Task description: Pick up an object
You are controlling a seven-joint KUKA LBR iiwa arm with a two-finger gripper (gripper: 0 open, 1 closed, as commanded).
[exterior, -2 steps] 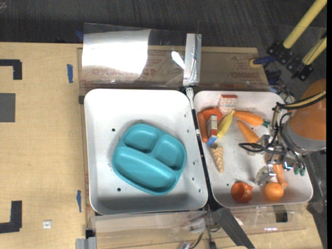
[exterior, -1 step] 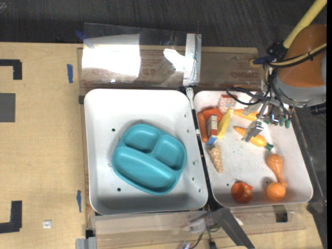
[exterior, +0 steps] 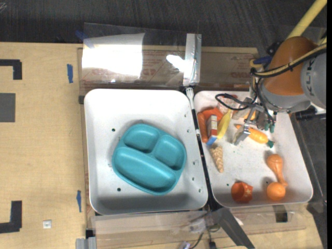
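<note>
Dark grey carpet [exterior: 155, 4] along top and down right side. Light brown desk [exterior: 41, 139] below, marked with black tape corners [exterior: 14, 69] and blue tape bits [exterior: 70, 72]. Clear plastic sheet [exterior: 135, 58] at desk's far edge, catching bright glare from overhead light.

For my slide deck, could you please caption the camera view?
Gripper low in right bin among toy food; teal divided plate in left bin.

On the desk [exterior: 41, 139] two bins sit side by side. The left bin [exterior: 98, 108] holds a divided tray [exterior: 149, 157] at its middle. The right bin [exterior: 301, 175] holds several small items: a packet [exterior: 212, 124] far left, a round fruit [exterior: 241, 191] near.
</note>
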